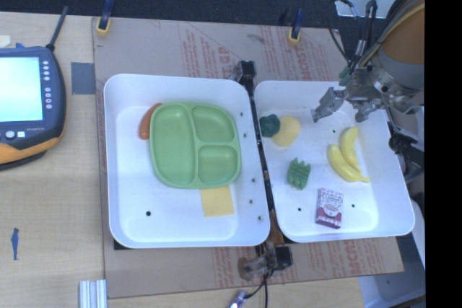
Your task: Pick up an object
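Hovering over the right bin (375, 223), gripper (345, 106) with fingers spread wide, holding nothing. Bananas (346, 154) lie just below it in that bin, long axis running near-to-far, tips toward the far rim, slightly tilted.

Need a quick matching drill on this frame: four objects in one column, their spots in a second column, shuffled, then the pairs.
Things:
1. green divided plate
2. bananas
3. small red carton
4. yellow square

Places:
A. right bin, nearest its front edge
B. left bin, middle
C. left bin, just in front of the plate
D. right bin, below the hand

Pairs: 1-B, 2-D, 3-A, 4-C
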Tool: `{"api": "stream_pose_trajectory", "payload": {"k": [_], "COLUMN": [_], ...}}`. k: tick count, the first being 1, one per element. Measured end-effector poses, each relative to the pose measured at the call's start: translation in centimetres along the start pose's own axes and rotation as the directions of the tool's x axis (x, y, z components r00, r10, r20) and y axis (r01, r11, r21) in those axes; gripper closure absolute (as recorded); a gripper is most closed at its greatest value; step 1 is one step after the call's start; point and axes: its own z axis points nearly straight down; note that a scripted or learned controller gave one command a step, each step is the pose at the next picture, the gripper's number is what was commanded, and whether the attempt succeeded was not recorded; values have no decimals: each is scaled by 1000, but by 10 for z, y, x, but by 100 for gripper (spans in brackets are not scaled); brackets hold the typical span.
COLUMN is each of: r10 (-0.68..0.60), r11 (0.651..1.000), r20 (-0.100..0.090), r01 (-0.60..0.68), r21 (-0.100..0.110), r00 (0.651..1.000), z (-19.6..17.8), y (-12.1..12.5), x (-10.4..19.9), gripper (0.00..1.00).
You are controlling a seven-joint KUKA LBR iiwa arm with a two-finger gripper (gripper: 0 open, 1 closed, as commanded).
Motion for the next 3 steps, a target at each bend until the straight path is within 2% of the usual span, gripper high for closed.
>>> {"api": "stream_pose_trajectory", "payload": {"k": [1,2,3], "r10": [0,0,-2], "r11": [1000,1000,1000], "r20": [0,0,2], "r01": [0,0,2], "r21": [2,1,3], "r00": [1000,1000,1000], "z": [119,165,155], "y": [-46,-51,-51], "x": [14,14,12], "gripper": [0,0,100]}}
